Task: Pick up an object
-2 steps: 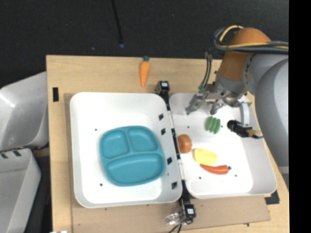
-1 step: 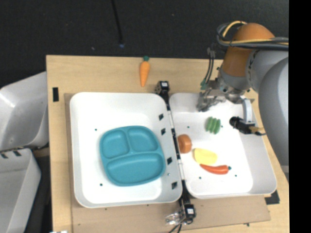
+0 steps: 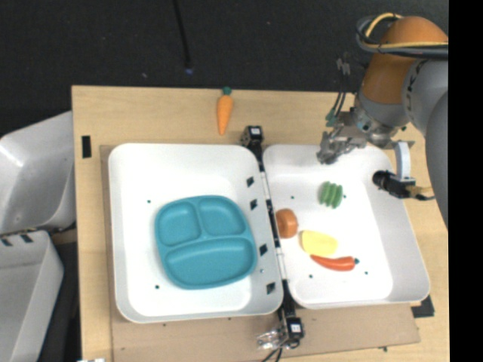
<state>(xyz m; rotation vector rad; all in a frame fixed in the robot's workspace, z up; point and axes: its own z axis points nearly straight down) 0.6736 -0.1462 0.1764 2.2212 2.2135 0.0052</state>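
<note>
Gripper [image 3: 330, 151] hangs over the far edge of the right bin [image 3: 392, 274], pointing down and toward the left — whether its fingers are spread or closed cannot be told at this angle, and nothing is visible between them. From left to right: the left bin [image 3: 128, 292] holds a blue divided plate [image 3: 204, 240], lying flat near its middle, with three compartments facing up. Beyond the bins, on the bare wooden bench [image 3: 151, 111], a toy carrot [image 3: 224, 111] lies with its green top pointing away from the camera, well apart from everything else. At the right bin's left wall sits a small round orange-brown item [image 3: 286, 222]. Just beside it, nearer the camera, lies a yellow piece [image 3: 318, 241], and touching that piece's near side is a red chilli pepper [image 3: 333, 262], lying lengthwise across the bin. A green ridged item [image 3: 330, 194] rests nearer the far wall, closest to the gripper yet apart from it. Above the gripper, the grey arm with its orange band [image 3: 392, 62] enters from the right — bent downward at the wrist.
</note>
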